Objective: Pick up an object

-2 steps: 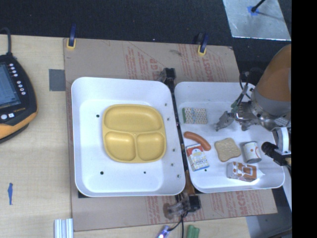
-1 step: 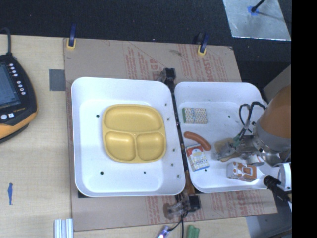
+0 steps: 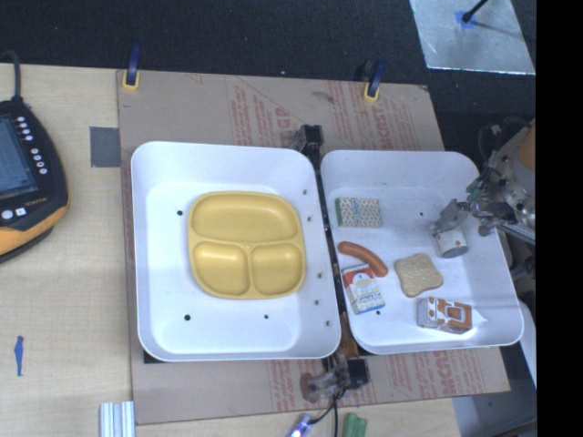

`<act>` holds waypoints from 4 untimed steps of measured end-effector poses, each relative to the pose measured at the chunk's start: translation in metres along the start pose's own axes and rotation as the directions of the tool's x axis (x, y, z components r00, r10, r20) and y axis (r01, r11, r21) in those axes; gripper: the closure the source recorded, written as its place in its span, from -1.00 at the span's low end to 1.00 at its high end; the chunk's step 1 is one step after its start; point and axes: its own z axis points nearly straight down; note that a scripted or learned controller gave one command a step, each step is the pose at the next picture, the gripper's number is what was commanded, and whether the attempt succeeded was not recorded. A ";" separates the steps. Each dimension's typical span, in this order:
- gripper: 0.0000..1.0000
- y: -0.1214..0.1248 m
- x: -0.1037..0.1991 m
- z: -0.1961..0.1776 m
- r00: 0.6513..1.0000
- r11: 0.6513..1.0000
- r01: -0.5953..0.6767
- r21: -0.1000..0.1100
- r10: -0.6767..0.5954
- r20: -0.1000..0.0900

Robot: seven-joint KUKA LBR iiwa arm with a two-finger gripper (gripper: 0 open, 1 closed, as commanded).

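Camera view: looks down at a slant on two white bins set side by side on a brown cardboard sheet.
Left bin (image 3: 150, 244): holds a yellow divided tray (image 3: 246, 244), lying flat near the bin's middle, with one long compartment at the far side and two smaller ones at the near side.
Right bin (image 3: 401, 167): holds five small objects, all lying apart from the gripper.
Green patterned packet (image 3: 359, 212): near the bin's left wall, toward the far side.
Sausage (image 3: 363, 258): just below the packet, lying at a slant.
Red-and-white carton (image 3: 363, 292): just beside the near end of the sausage, close to the left wall.
Toast slice (image 3: 418, 274): about mid-bin, to the right of the sausage.
Brown-and-white box (image 3: 445, 315): by the bin's near right corner, below the toast.
Gripper (image 3: 450, 235): low over the right part of the right bin, above and right of the toast; I cannot tell how far it is open, and nothing is seen in its grasp.
Arm (image 3: 510, 185): enters from the right edge.
Teach pendant (image 3: 23, 185): on the wooden bench, at the left edge.
Clamps: two yellow-and-blue clips (image 3: 132, 71) pin the cardboard's far edge.
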 end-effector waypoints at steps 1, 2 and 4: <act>-1.00 0.020 0.001 0.056 1.000 1.000 0.002 0.004 -0.002 -0.001; -1.00 0.033 0.015 0.059 1.000 1.000 0.000 0.000 0.000 0.000; -1.00 0.070 0.001 0.071 1.000 1.000 0.001 0.001 -0.001 -0.001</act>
